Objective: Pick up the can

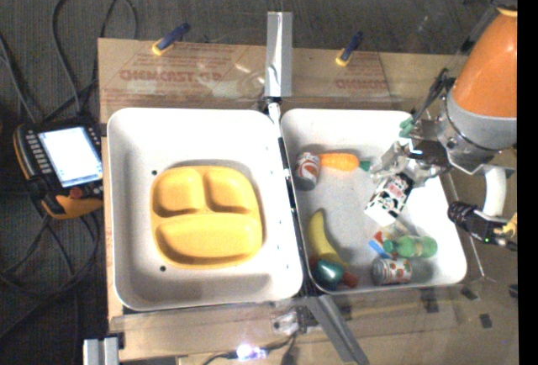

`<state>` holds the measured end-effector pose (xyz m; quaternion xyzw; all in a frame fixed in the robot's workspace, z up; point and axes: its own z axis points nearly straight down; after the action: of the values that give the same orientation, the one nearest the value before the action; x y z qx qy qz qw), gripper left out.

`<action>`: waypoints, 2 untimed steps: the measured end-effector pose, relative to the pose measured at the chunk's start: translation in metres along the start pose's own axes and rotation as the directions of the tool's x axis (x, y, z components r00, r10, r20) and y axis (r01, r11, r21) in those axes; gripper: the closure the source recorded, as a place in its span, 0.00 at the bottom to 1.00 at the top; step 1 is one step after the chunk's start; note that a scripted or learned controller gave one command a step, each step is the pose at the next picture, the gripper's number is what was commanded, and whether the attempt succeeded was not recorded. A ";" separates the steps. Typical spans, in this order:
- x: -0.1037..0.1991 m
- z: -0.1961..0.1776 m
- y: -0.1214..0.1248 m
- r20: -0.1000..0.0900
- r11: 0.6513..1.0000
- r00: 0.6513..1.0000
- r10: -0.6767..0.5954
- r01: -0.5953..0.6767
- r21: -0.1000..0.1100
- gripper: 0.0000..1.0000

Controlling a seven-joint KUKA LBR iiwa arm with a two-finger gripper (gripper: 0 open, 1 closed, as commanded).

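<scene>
Two can-like things lie in the right bin (437,187). A small red and white can (308,169) rests on its side at the bin's left wall, beside an orange carrot (340,161). A second can (391,272), red and silver, lies at the front right near a green bottle (414,247). My gripper (402,163) hangs over the right part of this bin, just above a white carton with black patches (387,199). It is well to the right of the small can and behind the red and silver one. Neither can touches it.
A yellow banana (319,235) and a dark green rounded thing (329,272) lie at the front left of the right bin. The left bin (126,187) holds a yellow divided tray (207,214). A metal post (278,52) stands behind the divider.
</scene>
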<state>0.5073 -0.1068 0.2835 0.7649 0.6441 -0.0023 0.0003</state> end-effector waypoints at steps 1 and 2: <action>0.033 -0.042 0.056 0.001 0.997 0.997 -0.074 0.074 -0.001 1.00; 0.045 0.011 0.056 0.001 0.984 0.984 -0.177 0.177 0.001 1.00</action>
<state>0.5697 -0.0720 0.2726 0.7046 0.7096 -0.0030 0.0001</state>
